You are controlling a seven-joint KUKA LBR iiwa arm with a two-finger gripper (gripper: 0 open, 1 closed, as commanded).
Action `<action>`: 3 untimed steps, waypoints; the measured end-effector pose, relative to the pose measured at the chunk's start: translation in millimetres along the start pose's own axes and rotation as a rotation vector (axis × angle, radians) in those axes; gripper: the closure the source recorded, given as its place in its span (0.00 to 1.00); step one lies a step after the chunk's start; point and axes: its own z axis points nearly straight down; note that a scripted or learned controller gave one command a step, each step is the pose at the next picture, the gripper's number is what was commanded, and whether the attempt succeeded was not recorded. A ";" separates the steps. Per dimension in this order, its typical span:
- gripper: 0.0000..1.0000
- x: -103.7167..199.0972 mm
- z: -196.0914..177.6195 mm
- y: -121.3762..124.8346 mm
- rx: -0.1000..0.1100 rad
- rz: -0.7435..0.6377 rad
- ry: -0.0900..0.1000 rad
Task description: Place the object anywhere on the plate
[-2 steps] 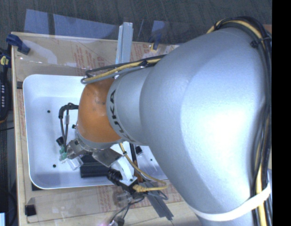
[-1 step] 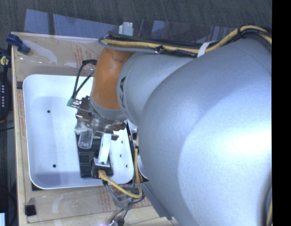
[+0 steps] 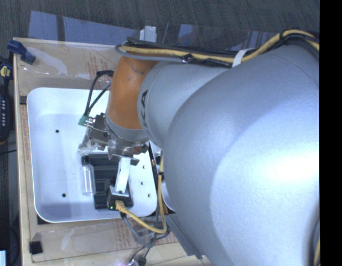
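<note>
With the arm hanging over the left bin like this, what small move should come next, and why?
Probably lift the tool straight up a little. It sits low inside the left bin, the arm covers the rest of the bench, and nothing shows whether it carries anything.

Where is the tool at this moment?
In the camera view the tool is low inside the left white bin, toward that bin's right side, directly under the arm's orange band.

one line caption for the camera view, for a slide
Grey arm with orange band reaches over the left white bin, its claw low inside the bin.
</note>
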 end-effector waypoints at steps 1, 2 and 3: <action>0.00 49.5 -101.2 -15.8 -0.003 -0.142 0.002; 0.00 83.4 -26.1 -9.3 0.001 -0.241 -0.004; 0.00 67.1 -225.2 -48.9 -0.004 -0.142 0.003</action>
